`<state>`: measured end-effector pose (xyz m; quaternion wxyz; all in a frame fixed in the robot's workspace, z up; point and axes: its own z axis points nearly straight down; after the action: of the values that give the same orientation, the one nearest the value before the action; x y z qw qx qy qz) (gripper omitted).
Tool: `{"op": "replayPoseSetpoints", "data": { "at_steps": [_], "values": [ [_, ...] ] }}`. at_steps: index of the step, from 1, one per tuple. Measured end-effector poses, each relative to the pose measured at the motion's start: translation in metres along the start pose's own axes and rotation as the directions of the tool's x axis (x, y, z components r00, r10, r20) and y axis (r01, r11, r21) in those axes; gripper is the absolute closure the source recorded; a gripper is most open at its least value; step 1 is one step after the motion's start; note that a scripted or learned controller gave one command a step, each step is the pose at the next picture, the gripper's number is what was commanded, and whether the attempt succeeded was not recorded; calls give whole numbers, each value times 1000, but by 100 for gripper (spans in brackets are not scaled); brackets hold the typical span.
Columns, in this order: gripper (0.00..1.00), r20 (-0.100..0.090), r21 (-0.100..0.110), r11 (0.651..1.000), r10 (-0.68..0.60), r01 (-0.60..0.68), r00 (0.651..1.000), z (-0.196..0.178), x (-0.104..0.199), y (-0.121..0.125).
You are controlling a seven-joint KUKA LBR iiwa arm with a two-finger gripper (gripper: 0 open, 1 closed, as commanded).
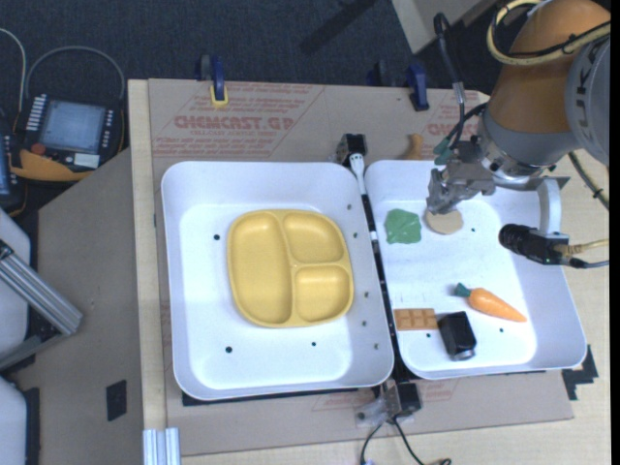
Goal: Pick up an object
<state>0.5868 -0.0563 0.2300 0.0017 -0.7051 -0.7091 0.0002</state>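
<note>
Two shallow white bins sit side by side on the bench. The left bin (194, 260) holds one yellow three-compartment plate (289, 265), smooth and rounded, mid-frame. In the right bin (552, 342), I count five things: one flat tan disc (445, 224), one green leafy piece (402, 227) just left of it, one orange carrot (494, 303) toward the lower right, one brown waffle-textured bar (417, 319) and one black block (456, 335) just beside it near the bottom edge. My gripper (446, 201) is right over the disc in the upper part of the right bin; I cannot tell how my jaws stand. Bare white floor lies between disc and carrot.
</note>
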Motion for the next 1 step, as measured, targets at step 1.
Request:
{"op": "replayPoseSetpoints", "data": {
  "at_steps": [1],
  "values": [
    [100,0,-5,1000,-1,1,1000,-8,53,3]
  ]
}}
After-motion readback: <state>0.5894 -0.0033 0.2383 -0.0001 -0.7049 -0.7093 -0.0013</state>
